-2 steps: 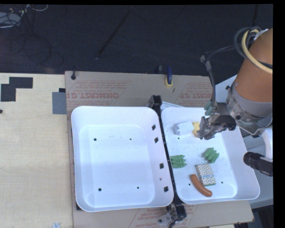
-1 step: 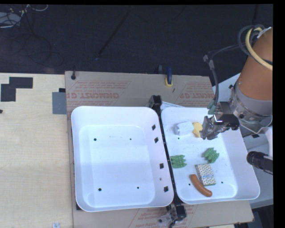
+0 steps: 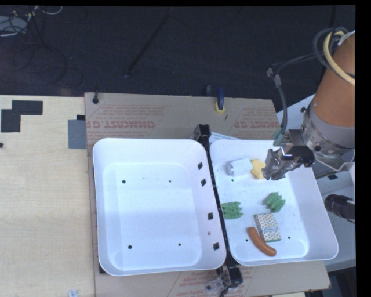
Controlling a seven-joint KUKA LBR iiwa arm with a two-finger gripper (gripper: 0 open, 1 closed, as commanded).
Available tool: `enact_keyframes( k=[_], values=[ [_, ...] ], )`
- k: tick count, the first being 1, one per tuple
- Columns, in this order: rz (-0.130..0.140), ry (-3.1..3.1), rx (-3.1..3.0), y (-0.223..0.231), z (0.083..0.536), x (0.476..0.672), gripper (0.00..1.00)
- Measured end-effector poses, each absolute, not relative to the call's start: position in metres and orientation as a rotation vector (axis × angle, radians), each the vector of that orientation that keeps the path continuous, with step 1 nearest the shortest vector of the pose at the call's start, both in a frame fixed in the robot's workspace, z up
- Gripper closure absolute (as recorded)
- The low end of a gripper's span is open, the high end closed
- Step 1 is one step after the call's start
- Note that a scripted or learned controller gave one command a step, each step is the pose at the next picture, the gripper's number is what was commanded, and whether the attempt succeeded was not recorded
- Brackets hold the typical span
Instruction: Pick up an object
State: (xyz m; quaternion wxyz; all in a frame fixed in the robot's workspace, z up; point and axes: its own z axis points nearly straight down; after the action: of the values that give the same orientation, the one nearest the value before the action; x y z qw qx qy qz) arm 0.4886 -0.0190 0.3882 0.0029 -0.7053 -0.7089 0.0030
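Gripper [image 3: 275, 168] hovers beside the yellow piece [image 3: 257, 169]; its grip state can't be told.

Dark floor [image 3: 174, 46] with cables [image 3: 35, 17] lay behind a pale wood bench [image 3: 40, 203]; brown cardboard [image 3: 151, 116] covered the bench's middle.

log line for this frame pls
gripper over right bin | beside yellow piece | grasp: unclear | sausage, patterned box untouched

One fixed camera above the bench [image 3: 46, 191], looking down at a slant, mid-distance; both white bins [image 3: 110, 174] fully in frame, arm [image 3: 339, 87] entering from the right.
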Motion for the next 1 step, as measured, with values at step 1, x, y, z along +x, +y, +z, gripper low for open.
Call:
enact_keyframes(
  k=[1],
  values=[
    [0.013, -2.225, -2.206, -0.0194, 0.3973, 0.4888, 1.0]
  ],
)
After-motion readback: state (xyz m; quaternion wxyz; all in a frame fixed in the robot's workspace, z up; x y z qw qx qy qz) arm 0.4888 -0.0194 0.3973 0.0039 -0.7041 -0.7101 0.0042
